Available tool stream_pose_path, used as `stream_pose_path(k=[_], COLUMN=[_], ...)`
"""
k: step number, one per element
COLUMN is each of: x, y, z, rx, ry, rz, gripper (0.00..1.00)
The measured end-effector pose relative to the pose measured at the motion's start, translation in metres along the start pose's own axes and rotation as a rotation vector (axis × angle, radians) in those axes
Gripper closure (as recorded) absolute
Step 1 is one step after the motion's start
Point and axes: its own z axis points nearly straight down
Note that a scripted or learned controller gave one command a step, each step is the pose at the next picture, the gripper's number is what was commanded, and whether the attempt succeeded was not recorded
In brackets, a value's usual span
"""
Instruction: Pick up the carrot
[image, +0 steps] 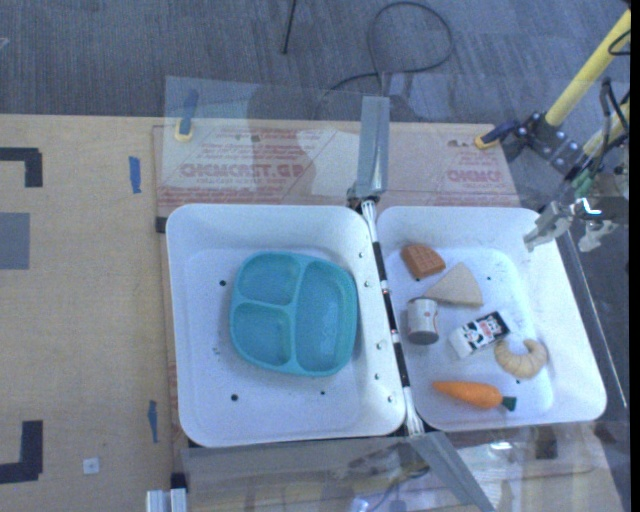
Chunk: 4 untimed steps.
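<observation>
The carrot (468, 394) is orange with a small green tip pointing right. It lies flat near the front edge of the right bin (570, 320). My gripper (568, 226) hovers over the bin's far right corner, well behind and to the right of the carrot. Its fingers stand open with nothing between them.
The right bin also holds a brown bread piece (423, 260), a tan wedge (456, 287), a metal can (421, 321), a small white carton (478, 333) and a croissant (523, 357) just behind the carrot. A teal divided plate (295, 312) sits in the left bin (200, 250).
</observation>
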Motion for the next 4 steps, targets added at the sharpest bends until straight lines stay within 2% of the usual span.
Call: stream_pose_path(k=[1,2,3,4], x=[0.017,-0.004,-0.009,0.052], y=[-0.067,-0.092,-0.092,-0.094], z=[0.133,0.197,0.186,0.106], rx=[0.001,-0.008,-0.014,0.001], ry=[0.001,0.000,-0.008,0.000], rz=[-0.164,-0.291,-0.282,-0.051], gripper=[0.00,0.00,1.00,1.00])
